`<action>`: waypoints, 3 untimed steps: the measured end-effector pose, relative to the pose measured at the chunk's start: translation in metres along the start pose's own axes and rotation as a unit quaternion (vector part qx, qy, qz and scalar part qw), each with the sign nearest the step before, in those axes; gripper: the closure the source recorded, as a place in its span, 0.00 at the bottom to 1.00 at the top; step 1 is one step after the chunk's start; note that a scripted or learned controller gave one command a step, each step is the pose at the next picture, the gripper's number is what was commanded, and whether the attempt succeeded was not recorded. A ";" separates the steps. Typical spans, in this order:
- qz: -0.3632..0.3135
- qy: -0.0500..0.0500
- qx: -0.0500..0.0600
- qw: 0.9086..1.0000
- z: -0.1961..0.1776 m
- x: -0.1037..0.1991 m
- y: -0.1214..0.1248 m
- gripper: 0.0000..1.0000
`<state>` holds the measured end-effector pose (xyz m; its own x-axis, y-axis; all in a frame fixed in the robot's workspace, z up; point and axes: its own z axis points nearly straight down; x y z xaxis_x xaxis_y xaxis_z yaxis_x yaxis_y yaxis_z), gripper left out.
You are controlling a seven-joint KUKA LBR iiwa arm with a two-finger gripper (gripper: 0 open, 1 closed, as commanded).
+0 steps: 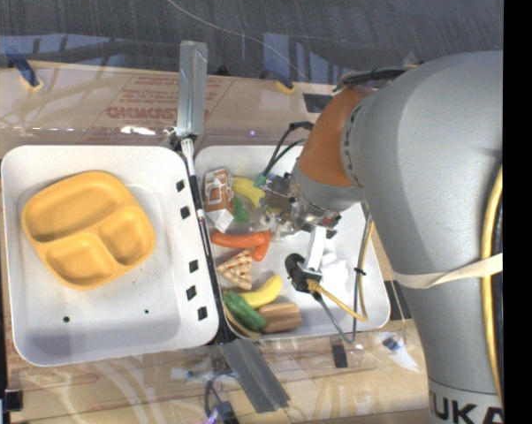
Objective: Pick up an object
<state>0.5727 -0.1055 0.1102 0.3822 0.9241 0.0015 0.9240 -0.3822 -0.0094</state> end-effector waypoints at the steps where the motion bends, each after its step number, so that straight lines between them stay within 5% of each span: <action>1: 0.053 -0.001 -0.003 0.999 -0.039 -0.037 0.023 1.00; 2: 0.024 0.000 -0.003 1.000 0.019 -0.018 0.018 1.00; 3: -0.012 0.001 -0.010 1.000 -0.118 -0.008 0.058 1.00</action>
